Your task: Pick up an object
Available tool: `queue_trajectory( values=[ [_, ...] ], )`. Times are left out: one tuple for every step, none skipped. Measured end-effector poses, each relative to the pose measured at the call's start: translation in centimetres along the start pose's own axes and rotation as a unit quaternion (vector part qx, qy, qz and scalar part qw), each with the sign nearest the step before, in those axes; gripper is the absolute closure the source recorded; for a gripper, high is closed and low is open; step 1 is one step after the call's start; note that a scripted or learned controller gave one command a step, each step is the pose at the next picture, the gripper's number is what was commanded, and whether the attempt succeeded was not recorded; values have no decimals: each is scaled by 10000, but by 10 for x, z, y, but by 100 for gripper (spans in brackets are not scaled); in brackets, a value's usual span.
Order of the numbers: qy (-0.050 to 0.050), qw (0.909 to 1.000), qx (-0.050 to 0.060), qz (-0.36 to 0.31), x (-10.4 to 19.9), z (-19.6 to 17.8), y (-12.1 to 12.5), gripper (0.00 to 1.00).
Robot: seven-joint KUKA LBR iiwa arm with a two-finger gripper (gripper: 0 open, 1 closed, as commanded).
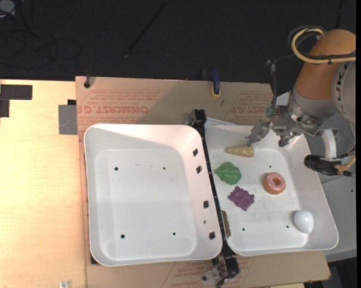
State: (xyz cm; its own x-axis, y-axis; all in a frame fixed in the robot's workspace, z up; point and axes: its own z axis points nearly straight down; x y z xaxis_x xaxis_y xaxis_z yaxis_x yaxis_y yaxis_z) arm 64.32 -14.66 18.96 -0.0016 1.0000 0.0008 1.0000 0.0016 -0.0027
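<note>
The right bin (315, 188) holds several small objects: a tan oblong piece (239, 151) near its far edge, a green leaf (228, 173), a purple grape cluster (241, 197), a pink-orange donut (274, 183) and a white ball (303, 220) near the front right corner. My gripper (271, 134) hangs over the bin's far right part, just right of the tan piece and above it. Its two fingers are spread apart with nothing between them.
The left bin (102, 161) sits beside the right one, with a black divider (207, 185) between them. Both rest on brown cardboard (144, 104). A pale wooden bench (30, 185) lies to the left.
</note>
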Motion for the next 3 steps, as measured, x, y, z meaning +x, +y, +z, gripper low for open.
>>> queue_trajectory(
  values=[
    [19, 10000, 50, 27, 24, 105, -57, 0],
    [5, 10000, 18, 58, 19, 89, -54, 100],
    [7, 10000, 27, 90, 17, 80, -55, 100]
  ],
)
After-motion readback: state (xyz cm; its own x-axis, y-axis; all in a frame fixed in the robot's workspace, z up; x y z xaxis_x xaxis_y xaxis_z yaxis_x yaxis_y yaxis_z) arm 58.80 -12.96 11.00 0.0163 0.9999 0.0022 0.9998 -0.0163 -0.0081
